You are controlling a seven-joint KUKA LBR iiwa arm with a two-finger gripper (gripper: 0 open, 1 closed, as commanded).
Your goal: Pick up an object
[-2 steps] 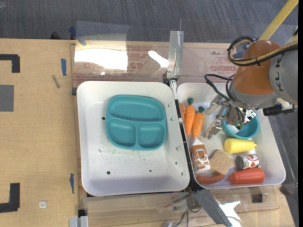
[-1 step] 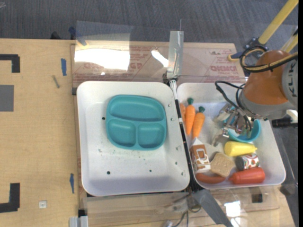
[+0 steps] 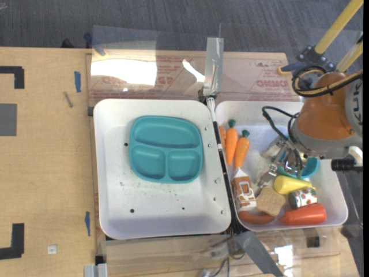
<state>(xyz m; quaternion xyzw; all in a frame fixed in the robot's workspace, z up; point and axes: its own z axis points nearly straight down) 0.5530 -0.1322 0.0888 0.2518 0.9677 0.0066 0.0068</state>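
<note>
Toys [image 3: 271, 203] are heaped at the right bin's [image 3: 340, 212] near end. They are overhung by the pincer [image 3: 281, 161], apparently for a grasp; its state cannot be told, nothing seen pinched.

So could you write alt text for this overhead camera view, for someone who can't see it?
A robot arm reaches into the right bin, its gripper among toy food including two carrots. The left bin holds a teal divided plate.

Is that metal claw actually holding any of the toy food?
Cannot be told: the gripper hangs low beside the yellow plastic toy, its tips too cluttered to read.
</note>
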